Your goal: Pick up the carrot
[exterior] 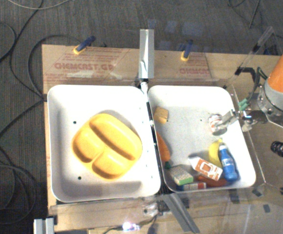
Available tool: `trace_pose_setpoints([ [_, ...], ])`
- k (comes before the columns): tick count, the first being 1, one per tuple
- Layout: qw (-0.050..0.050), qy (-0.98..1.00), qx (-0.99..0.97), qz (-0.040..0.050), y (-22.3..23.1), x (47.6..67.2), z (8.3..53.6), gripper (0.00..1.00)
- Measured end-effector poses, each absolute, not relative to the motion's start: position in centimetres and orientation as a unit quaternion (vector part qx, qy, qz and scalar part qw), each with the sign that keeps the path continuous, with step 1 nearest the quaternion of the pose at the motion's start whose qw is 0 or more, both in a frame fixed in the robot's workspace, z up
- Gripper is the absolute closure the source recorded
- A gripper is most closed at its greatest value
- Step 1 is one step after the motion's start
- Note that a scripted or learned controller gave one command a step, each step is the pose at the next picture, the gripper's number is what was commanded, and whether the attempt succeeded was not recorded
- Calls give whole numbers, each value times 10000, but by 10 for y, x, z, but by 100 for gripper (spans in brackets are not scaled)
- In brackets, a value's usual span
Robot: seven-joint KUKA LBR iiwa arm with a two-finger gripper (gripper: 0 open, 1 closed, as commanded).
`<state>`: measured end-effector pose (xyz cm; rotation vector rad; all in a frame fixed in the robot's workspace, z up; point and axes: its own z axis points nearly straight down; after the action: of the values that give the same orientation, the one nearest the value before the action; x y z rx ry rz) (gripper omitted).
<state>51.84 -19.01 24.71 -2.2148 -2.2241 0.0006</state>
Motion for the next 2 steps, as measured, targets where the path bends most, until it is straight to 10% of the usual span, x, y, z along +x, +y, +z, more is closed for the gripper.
trace_pose_setpoints([
  [1,4,-7469,-6650,7,-163,502,231,0],
  [2,27,-7651,-6439,5,-116,483,113,0],
])
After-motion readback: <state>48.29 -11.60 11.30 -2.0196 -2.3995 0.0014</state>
